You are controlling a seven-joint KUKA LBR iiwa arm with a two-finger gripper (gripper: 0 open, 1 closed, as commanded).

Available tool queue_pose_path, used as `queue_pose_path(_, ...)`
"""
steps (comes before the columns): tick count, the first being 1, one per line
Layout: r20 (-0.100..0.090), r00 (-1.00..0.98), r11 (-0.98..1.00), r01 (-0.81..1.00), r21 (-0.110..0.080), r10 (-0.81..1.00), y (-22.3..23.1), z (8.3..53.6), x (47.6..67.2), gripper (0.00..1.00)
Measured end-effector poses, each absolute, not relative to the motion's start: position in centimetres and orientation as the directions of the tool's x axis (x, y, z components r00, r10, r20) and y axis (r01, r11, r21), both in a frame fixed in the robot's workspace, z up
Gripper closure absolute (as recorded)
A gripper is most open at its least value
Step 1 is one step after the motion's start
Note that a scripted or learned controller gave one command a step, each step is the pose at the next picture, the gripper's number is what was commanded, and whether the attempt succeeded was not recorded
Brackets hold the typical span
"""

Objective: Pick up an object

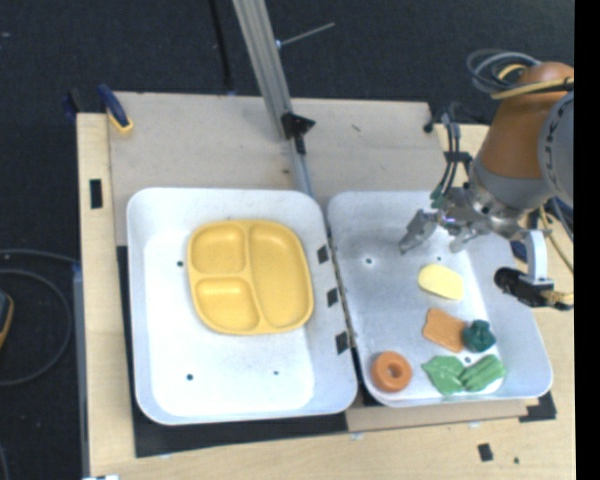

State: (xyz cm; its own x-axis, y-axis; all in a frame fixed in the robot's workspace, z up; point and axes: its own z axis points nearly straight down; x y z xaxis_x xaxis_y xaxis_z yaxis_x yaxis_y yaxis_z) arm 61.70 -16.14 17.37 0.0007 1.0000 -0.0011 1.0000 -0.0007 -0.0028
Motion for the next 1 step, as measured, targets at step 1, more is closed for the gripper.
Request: queue_pose_path(1, -0.001, 0.002, -0.002, 1.000, -0.001, 1.000, -15.63, 12.94, 61.34, 0.00)
